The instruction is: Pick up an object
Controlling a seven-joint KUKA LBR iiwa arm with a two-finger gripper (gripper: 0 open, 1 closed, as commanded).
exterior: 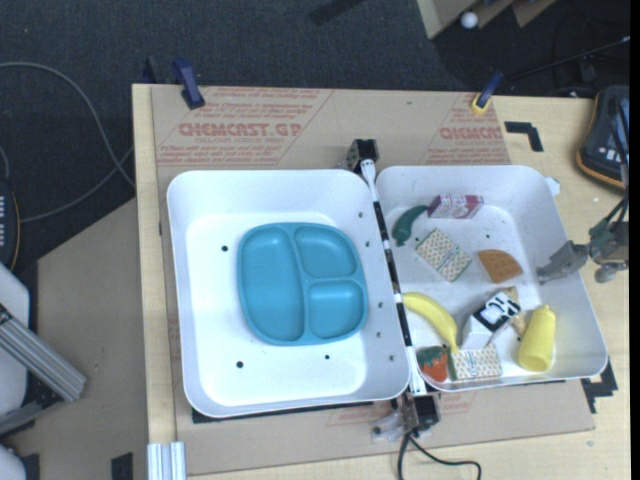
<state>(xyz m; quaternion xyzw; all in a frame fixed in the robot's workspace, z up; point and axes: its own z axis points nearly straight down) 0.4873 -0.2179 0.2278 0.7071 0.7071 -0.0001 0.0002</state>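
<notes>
Step in hand: approach, as I judge it; nothing is lifted yet and every object lies in its bin.
Gripper: the gripper (572,259) sits at the right rim of the right bin (520,180), low over the wall, with nothing between its parts; whether it is released or clenched I cannot tell.
Candidate objects: in the right bin, a yellow bottle (537,338) near the right corner, a banana (433,316) towards the left wall, a brown piece (499,264) mid-bin, a patterned packet (443,254), a green item (406,224) and a pink-labelled carton (455,206) at the far side, a black-and-white item (494,311) beside the bottle.
Nearest to gripper: the brown piece and the yellow bottle, both apart from it.
Left bin: the left bin (200,208) bears a blue divided plate (301,282).
Counter: the counter (300,128) carries both bins side by side.
Next move: probably travel left over one object, descend squarely onto it, then close and lift; crowding near the bottle could spoil the grasp.
</notes>
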